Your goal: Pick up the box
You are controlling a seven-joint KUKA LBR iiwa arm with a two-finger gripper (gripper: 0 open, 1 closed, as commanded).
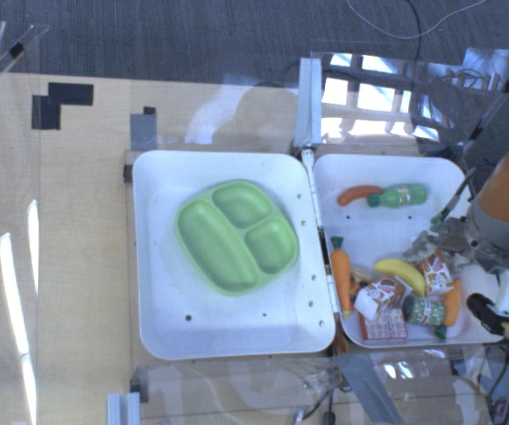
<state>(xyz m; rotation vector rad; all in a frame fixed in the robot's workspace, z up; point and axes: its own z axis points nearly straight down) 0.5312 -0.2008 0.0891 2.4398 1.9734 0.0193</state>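
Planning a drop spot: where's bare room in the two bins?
Left bin: free strip along the near edge and left side of the green plate. Right bin: bare patch between bottle and banana; near end crowded around the box.

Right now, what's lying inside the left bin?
A green divided plate lies in the left bin, its three compartments bare. Whatever is beneath the plate is covered.

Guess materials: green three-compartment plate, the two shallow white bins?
Green three-compartment plate: looks like moulded plastic, matte, going by the uniform colour and soft rounded edges. Left white bin and right white bin: probably plastic or coated sheet, smooth with faint sheen; the look leaves it open.
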